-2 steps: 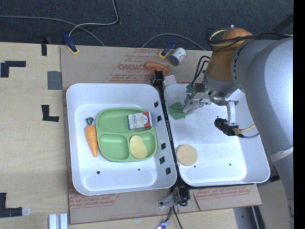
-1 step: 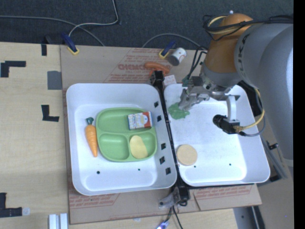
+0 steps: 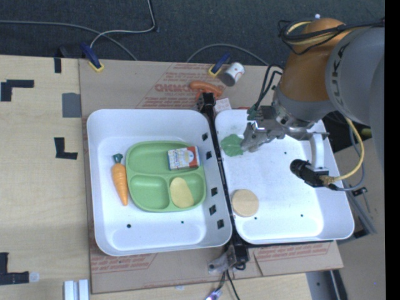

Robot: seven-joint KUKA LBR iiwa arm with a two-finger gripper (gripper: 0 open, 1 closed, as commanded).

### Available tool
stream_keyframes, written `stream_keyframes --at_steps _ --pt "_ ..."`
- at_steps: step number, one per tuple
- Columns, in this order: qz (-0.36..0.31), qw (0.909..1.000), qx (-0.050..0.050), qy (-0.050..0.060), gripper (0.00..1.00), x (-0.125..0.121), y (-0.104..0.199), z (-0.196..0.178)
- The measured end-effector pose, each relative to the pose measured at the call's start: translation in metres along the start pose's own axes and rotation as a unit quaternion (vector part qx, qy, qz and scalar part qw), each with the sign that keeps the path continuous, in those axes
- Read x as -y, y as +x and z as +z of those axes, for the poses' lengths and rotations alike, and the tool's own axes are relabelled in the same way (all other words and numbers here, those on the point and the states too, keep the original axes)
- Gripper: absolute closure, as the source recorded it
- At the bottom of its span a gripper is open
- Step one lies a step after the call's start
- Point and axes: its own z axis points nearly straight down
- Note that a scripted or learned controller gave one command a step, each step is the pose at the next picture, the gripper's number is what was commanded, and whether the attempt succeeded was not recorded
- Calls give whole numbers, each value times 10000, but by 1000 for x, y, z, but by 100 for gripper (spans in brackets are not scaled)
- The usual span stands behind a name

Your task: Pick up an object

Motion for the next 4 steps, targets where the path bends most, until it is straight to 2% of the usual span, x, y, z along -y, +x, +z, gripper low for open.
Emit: stream_keyframes --at_steps 1,2,3,4 --pt "2 10000 -1 4 0 0 0 1" --pt "13 10000 4 7 0 37 -28 48" --pt "1 10000 -1 4 0 1 -9 48" --pt "0 10000 3 -1 0 -72 15 48"
